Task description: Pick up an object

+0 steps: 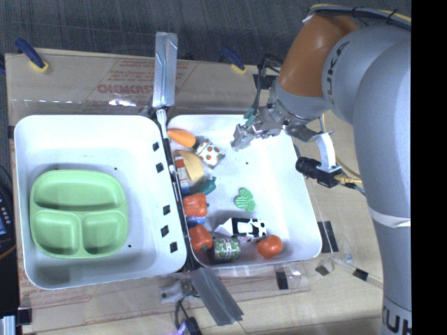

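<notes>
Left bin [28,187]: green divided tray [79,213] on its floor. Right bin [297,180]: small items crowd the left wall and near edge, namely an orange piece [181,137], a red pepper-like item [195,204], a green ridged piece [244,199], a black-and-white cow toy [248,227], a can [226,248] and a red tomato [269,246]. Gripper [241,138] hangs over the bin's far end, nothing visible between its tips; opening width cannot be told.
</notes>
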{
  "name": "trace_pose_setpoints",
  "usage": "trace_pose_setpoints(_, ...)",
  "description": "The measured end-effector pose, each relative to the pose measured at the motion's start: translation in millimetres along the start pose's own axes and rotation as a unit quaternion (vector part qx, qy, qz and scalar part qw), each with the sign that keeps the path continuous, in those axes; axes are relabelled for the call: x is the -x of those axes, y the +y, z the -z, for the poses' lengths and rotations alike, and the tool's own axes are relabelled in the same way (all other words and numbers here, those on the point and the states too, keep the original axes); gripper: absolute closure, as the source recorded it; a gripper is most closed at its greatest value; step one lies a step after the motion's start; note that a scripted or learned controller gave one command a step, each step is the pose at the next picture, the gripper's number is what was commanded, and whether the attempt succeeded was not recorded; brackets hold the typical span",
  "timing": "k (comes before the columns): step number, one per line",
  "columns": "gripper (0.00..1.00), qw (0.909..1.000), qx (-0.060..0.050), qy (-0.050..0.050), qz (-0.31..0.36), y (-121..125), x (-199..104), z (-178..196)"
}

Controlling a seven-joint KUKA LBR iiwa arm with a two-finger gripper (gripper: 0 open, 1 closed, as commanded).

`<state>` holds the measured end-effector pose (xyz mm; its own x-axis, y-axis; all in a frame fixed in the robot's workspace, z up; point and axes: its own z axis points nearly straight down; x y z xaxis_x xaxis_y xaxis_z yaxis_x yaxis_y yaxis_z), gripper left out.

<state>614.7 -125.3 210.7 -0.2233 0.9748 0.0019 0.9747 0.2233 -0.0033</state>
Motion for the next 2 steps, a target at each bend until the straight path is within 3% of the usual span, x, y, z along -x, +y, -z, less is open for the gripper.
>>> trace_pose_setpoints(1, 1.00, 0.9972, 0.002, -0.002, 0.074, -120, 14, 81)
trace_pose_setpoints(2, 1.00, 0.9724, 0.000, -0.001, -0.233, -86, 66, 49)
